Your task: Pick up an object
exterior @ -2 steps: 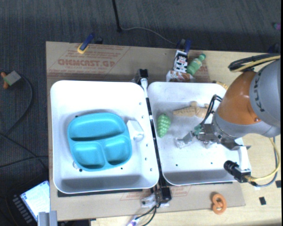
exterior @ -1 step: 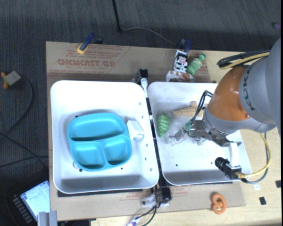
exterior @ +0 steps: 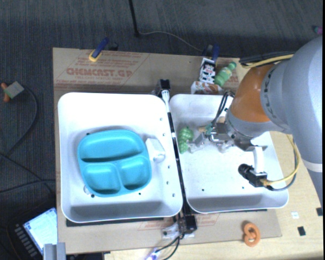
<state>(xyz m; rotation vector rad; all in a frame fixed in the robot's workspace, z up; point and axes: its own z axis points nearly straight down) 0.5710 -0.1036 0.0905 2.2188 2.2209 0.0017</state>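
We see the arm (exterior: 303,96) entering from the right of the camera view — a broad grey link fills the upper right, sloping down and leftward. Below it sits the orange band (exterior: 249,99), rounded and tilted toward the left. The wrist drops from the band into a darker grey housing, and the gripper (exterior: 203,137) projects leftward from it, low over the right half of the view. We cannot resolve the tip clearly — metallic parts blur together there. A black cable with a yellow lead loops from the wrist's lower side.
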